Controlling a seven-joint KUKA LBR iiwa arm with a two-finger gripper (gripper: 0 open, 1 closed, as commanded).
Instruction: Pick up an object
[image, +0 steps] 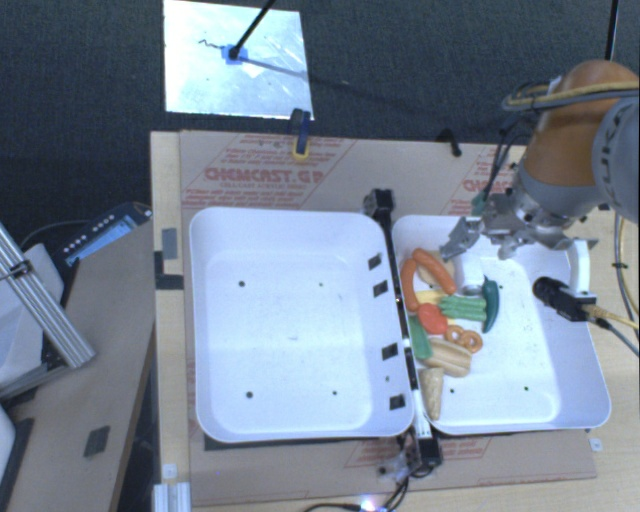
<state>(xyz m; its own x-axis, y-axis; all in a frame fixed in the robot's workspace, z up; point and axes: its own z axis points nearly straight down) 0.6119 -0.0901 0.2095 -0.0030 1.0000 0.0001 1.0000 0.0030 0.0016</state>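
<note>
Camera view is showing the hand (478, 243) hovering over the right bin's (560, 405) far part; I cannot tell its state. Toy foods (445, 322) are lying heaped along that bin's left wall.

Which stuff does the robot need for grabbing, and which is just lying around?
For the job:
tool
toy foods
right bin

Just lying about:
left bin
yellow clip
shiny sheet
</note>
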